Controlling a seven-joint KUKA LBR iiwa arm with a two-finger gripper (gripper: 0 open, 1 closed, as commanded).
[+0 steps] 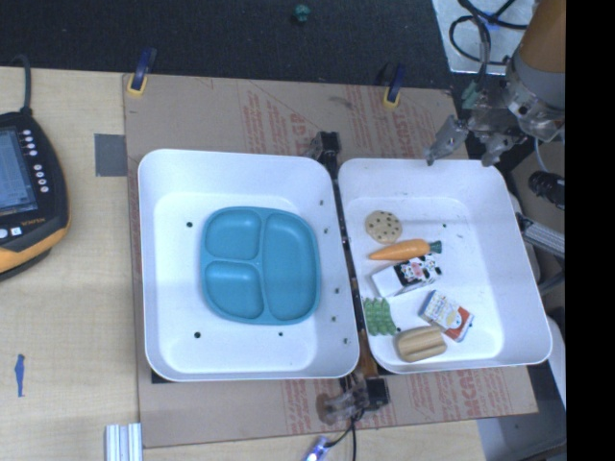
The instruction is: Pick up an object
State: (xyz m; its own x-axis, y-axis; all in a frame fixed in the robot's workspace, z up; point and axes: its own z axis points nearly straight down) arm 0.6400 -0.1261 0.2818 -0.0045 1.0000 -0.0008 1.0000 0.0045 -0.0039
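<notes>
Grey arm cut off at frame's edge; gripper spread, pinching nothing, over right bin's far rim; carrot well below, slightly left.

Teach pendant cropped at left edge (lettering perhaps illegible) — blurred.

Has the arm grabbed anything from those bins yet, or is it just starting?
Just starting, it seems. Nothing looks picked: the cookie, carrot, bread roll and small packets all lie in the right bin. The tool hangs open above that bin's far rim, with nothing between its fingers. Left: go down, grip one item and lift it.
</notes>
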